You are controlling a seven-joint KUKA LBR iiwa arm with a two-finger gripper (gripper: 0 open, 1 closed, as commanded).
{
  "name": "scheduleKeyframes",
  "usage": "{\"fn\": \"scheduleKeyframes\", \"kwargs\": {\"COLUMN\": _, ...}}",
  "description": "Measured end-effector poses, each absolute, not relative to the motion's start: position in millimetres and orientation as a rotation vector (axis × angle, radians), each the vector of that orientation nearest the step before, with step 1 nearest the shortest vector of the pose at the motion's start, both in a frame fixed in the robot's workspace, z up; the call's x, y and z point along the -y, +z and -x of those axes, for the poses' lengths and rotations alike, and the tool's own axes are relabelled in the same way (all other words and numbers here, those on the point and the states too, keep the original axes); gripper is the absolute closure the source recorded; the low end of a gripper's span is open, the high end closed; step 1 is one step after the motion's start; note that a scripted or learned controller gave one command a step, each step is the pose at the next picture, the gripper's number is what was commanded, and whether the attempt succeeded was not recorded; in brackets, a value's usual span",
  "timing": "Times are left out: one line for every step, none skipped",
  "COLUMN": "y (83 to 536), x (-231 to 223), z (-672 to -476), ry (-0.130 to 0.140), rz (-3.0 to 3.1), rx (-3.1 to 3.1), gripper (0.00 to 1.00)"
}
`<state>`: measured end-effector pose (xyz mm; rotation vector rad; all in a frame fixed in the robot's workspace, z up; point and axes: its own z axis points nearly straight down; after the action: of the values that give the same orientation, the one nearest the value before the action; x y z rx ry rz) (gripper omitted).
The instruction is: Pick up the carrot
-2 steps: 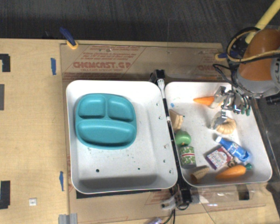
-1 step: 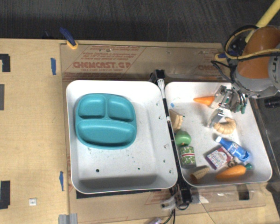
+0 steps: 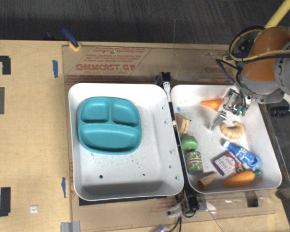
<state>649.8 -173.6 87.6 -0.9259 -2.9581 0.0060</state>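
Reaching in from the right, the grey robot arm with its orange wrist band holds its two-finger metal gripper low over the right-hand shallow white plastic bin, fingers spread and nothing between them — the approach step, by the look of it, with the grasp not yet made. The small orange cone-shaped carrot lies near the bin's far wall, just left of the gripper and seemingly apart from it. The next move would call for shifting a little left, straddling the carrot, then closing. Counted in that bin: one carrot, one tan croissant, one green apple, one green-labelled jar, one blue-and-white bottle, one purple carton, one orange oblong piece — a possible decoy. The left-hand white bin holds one teal three-compartment plate. Two bins in all.
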Motion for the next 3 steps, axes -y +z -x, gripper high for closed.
{"fn": "scheduleKeyframes", "kwargs": {"y": 87, "x": 224, "z": -623.5, "ry": 0.000, "rz": 1.333, "rx": 2.849, "gripper": 0.00}}
{"fn": "scheduleKeyframes", "kwargs": {"y": 88, "x": 168, "z": -651.5, "ry": 0.021, "rz": 1.520, "rx": 2.740, "gripper": 0.00}}
{"fn": "scheduleKeyframes", "kwargs": {"y": 88, "x": 136, "z": -659.6, "ry": 0.045, "rz": 1.865, "rx": 2.519, "gripper": 0.00}}
